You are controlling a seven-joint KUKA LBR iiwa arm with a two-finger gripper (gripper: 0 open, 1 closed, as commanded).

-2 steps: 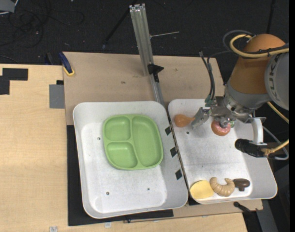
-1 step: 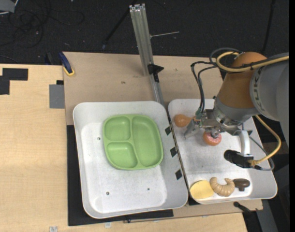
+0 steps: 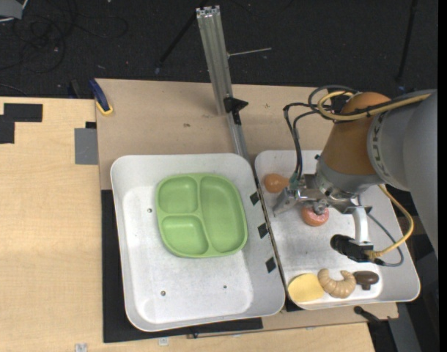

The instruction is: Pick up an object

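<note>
Pink object (image 3: 315, 215) lies directly beneath gripper (image 3: 311, 202); touching it.

Grey arm (image 3: 399, 141) bends steeply down, pincer (image 3: 311, 200) lowered.

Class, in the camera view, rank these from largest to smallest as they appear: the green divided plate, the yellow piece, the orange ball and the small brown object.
1. Green divided plate
2. Yellow piece
3. Orange ball and small brown object: too alike to rank.

Divided plate (image 3: 202, 215) in left bin (image 3: 135, 292); right bin (image 3: 399, 288) holds several small items (perhaps toy food).
</note>
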